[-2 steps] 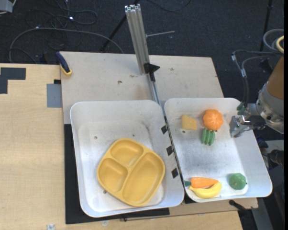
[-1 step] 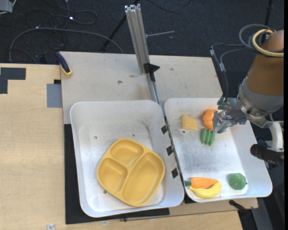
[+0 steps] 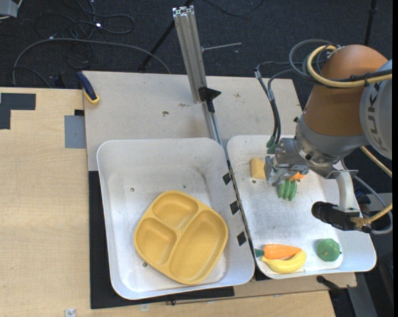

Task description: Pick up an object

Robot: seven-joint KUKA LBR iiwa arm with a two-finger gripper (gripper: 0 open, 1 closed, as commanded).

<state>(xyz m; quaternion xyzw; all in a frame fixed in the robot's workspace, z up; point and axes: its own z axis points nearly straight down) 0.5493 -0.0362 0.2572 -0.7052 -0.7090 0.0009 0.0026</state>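
- Jaws [image 3: 283, 174] sit low in the right bin [image 3: 358, 259], right frame, over a green object [image 3: 288, 189]; can't tell whether they're pinching.
- Yellow block [image 3: 258, 169] just left.
- Yellow divided plate [image 3: 180, 235] fills left bin [image 3: 119, 177].

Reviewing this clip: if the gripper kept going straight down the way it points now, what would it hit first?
Most likely the small green ridged toy just under the gripper in the right white bin, with a pale yellow block beside it. Depth is hard to judge from this slanted view.
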